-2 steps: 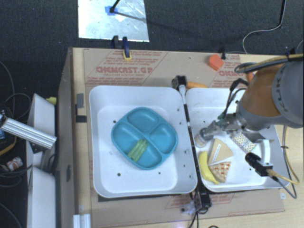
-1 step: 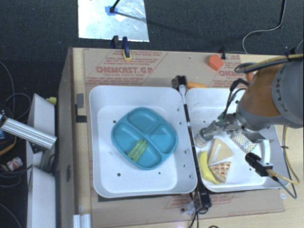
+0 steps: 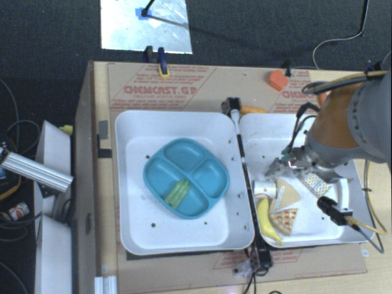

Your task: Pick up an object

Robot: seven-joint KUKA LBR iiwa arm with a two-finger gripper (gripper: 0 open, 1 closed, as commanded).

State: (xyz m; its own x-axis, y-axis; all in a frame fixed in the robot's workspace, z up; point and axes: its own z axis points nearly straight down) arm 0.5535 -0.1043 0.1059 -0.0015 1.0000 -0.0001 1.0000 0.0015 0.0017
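Observation:
My gripper is low in the right bin, near its middle, with the grey arm coming in from the right. Just below it lie a pale wedge-shaped piece and a small white cylinder. A pizza-slice toy and a yellow banana rest by the bin's front left corner. I see nothing clearly held in the gripper.
The left bin holds a blue divided plate with a green piece in one compartment. A black divider runs between the bins. An orange item lies at the right bin's back rim, and an orange block sits on the bench behind.

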